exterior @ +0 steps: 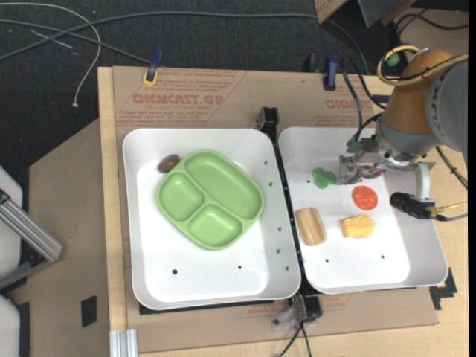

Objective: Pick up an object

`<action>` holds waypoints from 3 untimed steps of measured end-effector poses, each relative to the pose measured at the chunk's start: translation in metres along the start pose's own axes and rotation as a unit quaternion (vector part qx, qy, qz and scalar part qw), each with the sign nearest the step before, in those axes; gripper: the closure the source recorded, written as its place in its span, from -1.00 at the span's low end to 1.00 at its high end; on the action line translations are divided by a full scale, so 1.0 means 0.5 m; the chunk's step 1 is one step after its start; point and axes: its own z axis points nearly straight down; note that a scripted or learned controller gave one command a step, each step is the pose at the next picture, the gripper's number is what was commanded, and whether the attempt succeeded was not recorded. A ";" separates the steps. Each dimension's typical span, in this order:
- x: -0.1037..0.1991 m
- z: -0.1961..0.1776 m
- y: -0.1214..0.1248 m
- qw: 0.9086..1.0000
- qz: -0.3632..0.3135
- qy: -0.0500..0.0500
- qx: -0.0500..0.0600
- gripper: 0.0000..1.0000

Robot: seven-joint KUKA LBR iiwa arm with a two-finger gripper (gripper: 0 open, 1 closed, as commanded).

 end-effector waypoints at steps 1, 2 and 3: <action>-0.001 -0.031 0.004 1.000 0.000 -0.001 -0.004 1.00; -0.002 -0.118 0.011 1.000 -0.001 -0.002 -0.006 1.00; 0.010 -0.215 0.003 1.000 -0.001 -0.002 -0.007 1.00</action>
